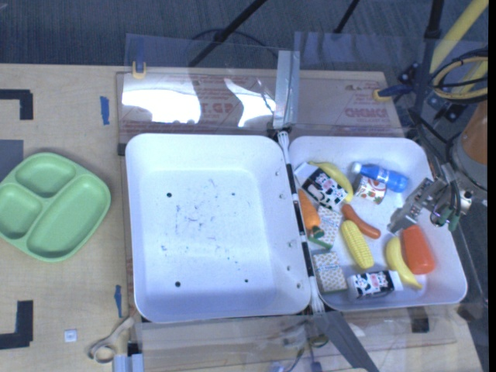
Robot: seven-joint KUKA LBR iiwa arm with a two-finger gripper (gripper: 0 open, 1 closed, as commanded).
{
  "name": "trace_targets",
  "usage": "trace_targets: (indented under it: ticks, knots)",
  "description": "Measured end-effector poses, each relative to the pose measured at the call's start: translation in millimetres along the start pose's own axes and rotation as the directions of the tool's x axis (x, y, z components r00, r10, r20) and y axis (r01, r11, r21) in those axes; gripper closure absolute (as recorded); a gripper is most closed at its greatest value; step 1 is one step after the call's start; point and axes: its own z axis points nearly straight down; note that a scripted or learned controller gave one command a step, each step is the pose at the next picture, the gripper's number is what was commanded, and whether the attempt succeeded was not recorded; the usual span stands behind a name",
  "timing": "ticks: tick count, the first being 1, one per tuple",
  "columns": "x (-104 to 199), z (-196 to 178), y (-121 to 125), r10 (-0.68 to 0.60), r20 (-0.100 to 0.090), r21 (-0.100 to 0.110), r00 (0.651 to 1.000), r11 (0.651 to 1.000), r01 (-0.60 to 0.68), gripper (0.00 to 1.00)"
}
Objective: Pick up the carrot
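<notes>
While the arm sits at the right edge of the frame, here is the readout, working out from the tip.

Fingers: gripper (404,214) hangs over the right bin (446,285), mid-right of the frame. Cannot tell how far open it is; the tips blur into the clutter, and nothing visibly sits between them.

Just beside the tip: orange-red rounded piece (417,249) directly below it in the frame, yellow banana-like piece (398,262) hugging that piece's left side.

Carrot: carrot (309,212), orange with a green tuft at its lower end, lies along the right bin's left wall, next to the divider.

Key relation: carrot is left of the gripper across most of the bin's width, at about the same height in frame. Long axis runs nearly top-to-bottom of the frame, slightly tilted. My read is a leftward traverse, with the closing direction across that axis.

In between: corn cob (356,242) and a thin red-orange piece (361,221) lie on the path.

Crowding: black-and-white carton (325,187) touches or overlaps the carrot's upper end; can't tell which.

Hard to make out: carrot's top end under the carton; wrist cut off at the frame's right edge.

Left bin (147,285): not involved.
</notes>
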Motion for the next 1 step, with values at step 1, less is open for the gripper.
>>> trace_targets:
  ticks: [1]
  knots:
    - [0.0, 37.9, 0.1, 0.03, 0.001, 0.0, 1.0, 1.0, -0.03, 1.0]
